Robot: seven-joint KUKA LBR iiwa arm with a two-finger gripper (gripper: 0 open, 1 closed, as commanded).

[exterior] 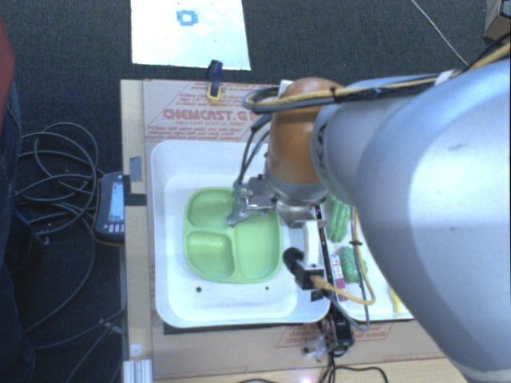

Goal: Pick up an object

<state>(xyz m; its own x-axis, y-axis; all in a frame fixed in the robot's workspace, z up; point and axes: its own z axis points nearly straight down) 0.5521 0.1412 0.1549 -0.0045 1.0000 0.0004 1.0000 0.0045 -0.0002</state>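
Observation:
A light green divided plate (pixel 215 246) lies in the left white bin (pixel 172 174), filling most of its floor. My gripper (pixel 239 208) hangs under the orange wrist band (pixel 297 146), low over the plate's upper right rim and close to or touching it. The view is too coarse to show whether anything is held. In the right bin (pixel 379 306), mostly hidden by the grey arm, a green ribbed object (pixel 339 218) and a small pink and white item (pixel 349 266) lie by the left wall.
The big grey arm (pixel 423 190) covers the right bin and the frame's right half. A black cable plug (pixel 297 268) and yellow wire (pixel 343 294) hang over the divider between the bins. A blue and yellow clamp (pixel 214 80) sits at the bench's back edge. A black device (pixel 112 206) and cables lie on the left.

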